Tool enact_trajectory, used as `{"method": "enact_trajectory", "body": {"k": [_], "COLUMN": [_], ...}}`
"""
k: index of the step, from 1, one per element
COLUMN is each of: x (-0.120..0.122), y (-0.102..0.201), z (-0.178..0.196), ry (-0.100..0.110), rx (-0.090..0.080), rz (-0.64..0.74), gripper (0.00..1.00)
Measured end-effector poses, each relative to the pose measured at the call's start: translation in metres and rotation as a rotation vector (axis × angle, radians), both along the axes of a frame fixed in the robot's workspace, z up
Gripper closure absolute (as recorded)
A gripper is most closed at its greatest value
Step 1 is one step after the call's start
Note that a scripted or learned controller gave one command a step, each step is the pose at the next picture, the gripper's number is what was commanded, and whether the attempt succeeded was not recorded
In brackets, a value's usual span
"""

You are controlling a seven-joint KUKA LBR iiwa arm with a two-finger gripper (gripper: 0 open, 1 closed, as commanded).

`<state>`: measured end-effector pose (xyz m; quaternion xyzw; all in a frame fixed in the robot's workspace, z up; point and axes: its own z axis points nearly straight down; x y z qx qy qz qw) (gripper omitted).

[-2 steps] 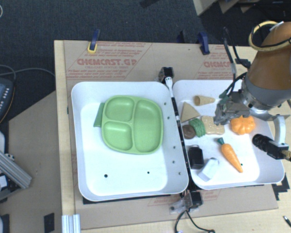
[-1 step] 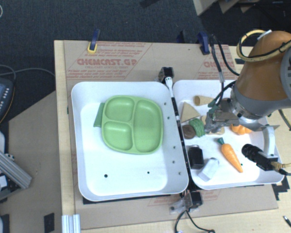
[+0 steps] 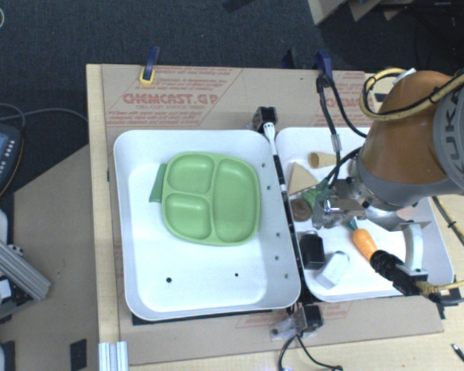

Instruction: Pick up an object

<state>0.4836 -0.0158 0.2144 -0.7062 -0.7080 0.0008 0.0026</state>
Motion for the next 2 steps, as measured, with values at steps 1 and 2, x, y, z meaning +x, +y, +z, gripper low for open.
{"method": "enact_trajectory", "body": {"k": [1,2], "x": [-0.005,0.0], "y": [0.002,-0.005], "z": [0.005,0.019], "ry": [-0.002,-0.008], "rx": [-0.001,-0.003], "rz": [-0.002,-0.003], "gripper": [1.0,1.0]}}
